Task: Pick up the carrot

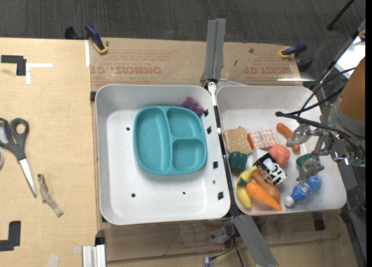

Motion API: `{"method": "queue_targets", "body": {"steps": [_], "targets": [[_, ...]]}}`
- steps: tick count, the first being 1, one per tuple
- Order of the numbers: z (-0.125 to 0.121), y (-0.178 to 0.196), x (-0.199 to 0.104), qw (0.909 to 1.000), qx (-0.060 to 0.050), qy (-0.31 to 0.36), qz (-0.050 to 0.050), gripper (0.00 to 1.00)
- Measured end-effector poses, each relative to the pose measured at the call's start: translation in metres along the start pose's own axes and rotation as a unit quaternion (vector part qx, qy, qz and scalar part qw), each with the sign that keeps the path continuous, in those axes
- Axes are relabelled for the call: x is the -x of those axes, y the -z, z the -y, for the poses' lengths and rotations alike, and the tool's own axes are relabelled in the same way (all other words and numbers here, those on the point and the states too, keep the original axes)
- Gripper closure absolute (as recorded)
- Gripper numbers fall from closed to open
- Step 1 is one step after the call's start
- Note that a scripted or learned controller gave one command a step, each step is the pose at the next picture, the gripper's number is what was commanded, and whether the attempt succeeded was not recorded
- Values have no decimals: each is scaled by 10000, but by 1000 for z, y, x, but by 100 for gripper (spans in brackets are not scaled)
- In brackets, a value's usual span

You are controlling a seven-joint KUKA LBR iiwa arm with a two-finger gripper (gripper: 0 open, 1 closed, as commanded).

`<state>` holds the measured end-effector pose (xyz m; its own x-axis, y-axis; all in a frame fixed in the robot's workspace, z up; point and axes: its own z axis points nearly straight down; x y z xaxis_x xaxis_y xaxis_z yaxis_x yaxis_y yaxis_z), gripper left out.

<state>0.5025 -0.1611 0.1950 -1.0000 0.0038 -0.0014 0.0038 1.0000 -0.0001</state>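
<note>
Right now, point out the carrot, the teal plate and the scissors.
carrot (264,195), camera view, middle of its orange body.
teal plate (152,141), camera view, floor of its large left compartment.
scissors (19,127), camera view, grey handle loop.

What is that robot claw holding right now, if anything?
Nothing that can be seen. The gripper hangs above the right bin, and the carrot lies untouched near its front edge.

Two white bins are seen side by side on the tabletop (46,143). A teal divided plate (170,140) lies in the left bin (110,202), with a purple item (193,106) just behind it. In the right bin (256,94), the carrot (263,195) lies near the front edge beside a banana (244,187). The gripper (308,146) is held over the bin's right side, above a blue bottle (304,191). Scissors (18,149) lie at far left.
</note>
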Motion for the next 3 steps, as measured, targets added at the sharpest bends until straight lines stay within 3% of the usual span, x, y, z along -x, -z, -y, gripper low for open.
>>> {"method": "queue_targets", "body": {"steps": [1, 2, 3], "targets": [[-41, -68, -23, 9968, -1, -803, 21, 0], [51, -62, -24, 9227, -5, -3856, 11, 0], [-1, -101, 85, 9309, -4, -3653, 11, 0]]}}
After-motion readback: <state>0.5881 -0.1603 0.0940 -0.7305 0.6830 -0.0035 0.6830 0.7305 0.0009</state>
